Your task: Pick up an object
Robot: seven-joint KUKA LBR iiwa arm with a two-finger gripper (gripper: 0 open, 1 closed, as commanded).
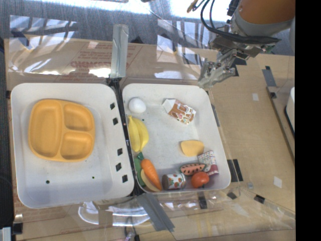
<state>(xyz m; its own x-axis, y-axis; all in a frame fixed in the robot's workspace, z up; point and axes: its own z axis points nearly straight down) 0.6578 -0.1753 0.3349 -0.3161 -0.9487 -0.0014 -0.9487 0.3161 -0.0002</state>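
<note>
My gripper (214,75) hangs above the far right corner of the right bin (213,115), with nothing between its fingers. In that bin lie a white egg (137,105), a small patterned carton (179,111), a banana (138,133), a yellow wedge (192,147), a carrot (151,173), a small can (173,181), a tomato (199,179), a watermelon slice (191,168) and a small striped packet (208,159). The nearest to the gripper is the carton, below and to its left.
The left bin (20,149) holds a yellow divided plate (61,130). A taped ridge (118,51) runs back from the seam between the bins. Cardboard-coloured bench surface (251,134) lies right of the bins. The arm's orange band (266,4) sits at the top right.
</note>
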